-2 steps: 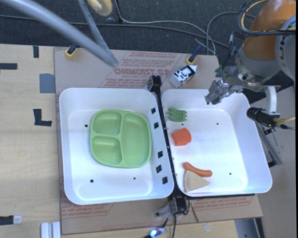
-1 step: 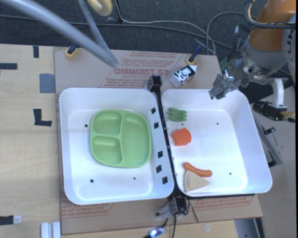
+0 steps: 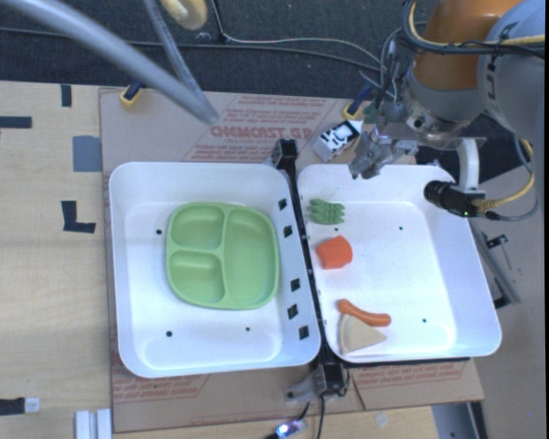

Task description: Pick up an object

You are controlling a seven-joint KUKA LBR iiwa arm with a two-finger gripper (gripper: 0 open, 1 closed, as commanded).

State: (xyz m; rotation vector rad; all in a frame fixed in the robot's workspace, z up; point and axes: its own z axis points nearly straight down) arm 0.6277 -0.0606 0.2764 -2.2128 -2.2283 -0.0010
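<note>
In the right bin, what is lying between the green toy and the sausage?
The orange block lies between the green toy and the sausage, as the camera view shows.

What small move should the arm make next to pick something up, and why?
Probably lower the gripper toward the green toy. The gripper sits over the right bin's back edge, holding nothing I can see, and the green toy is the nearest item, lying apart from the orange block.
</note>
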